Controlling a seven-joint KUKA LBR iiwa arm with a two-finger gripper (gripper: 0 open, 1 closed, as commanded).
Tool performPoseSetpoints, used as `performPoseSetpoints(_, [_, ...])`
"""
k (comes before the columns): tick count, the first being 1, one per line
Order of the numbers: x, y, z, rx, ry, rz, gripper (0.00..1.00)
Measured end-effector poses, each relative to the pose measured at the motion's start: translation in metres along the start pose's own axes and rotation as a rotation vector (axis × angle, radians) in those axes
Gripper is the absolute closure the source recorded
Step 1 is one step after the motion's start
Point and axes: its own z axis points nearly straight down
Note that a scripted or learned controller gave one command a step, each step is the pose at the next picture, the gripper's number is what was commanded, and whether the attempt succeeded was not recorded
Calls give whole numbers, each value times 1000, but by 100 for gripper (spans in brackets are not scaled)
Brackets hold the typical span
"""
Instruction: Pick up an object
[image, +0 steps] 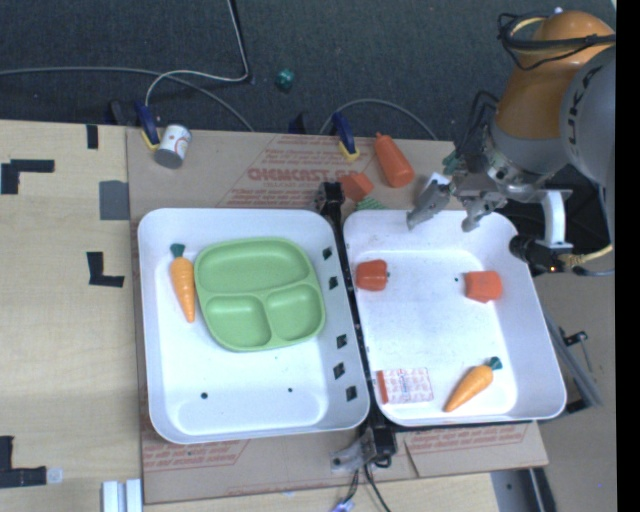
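Above the far edge of the right-hand shallow white plastic bin (520, 330), the two-finger metal gripper (447, 208) hangs with its fingers spread apart and nothing between them. It sits at the end of the grey arm with the orange band (545, 95), which reaches in from the right.

The step in hand looks like the approach: nothing has been picked yet, and the gripper is poised over the bin's back rim, not over any one object. Candidates lie in that bin. A small red-orange block with rounded corners (371, 275) rests near the left wall, and a second orange-red block (484, 286) lies near the right wall, closest to the gripper's side. An orange toy carrot with a green tip (470, 387) lies at a slant toward the near corner, and a flat white packet with red print (404, 385) lies beside it.

The next move likely calls for lowering over one block and closing across its short sides. The blocks seem smooth and compact, easy to pinch; the carrot tapers and could slip; the packet is thin and lies flush, a hard grasp.

The left white bin (160, 380) holds a pale green moulded divided plate (262, 293) and another orange toy carrot (183, 285). On the cardboard-covered desk (280, 170) behind the bins lies a longer orange cylinder-like toy (393, 161).
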Motion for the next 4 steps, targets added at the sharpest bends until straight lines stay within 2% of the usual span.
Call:
performPoseSetpoints(1, [-60, -17, 68, 1, -2, 2, 0])
performPoseSetpoints(2, [-111, -22, 126, -1, -2, 1, 0])
performPoseSetpoints(3, [-111, -38, 77, -2, -1, 2, 0])
performPoseSetpoints(4, [-110, 8, 88, -1, 0, 0, 0])
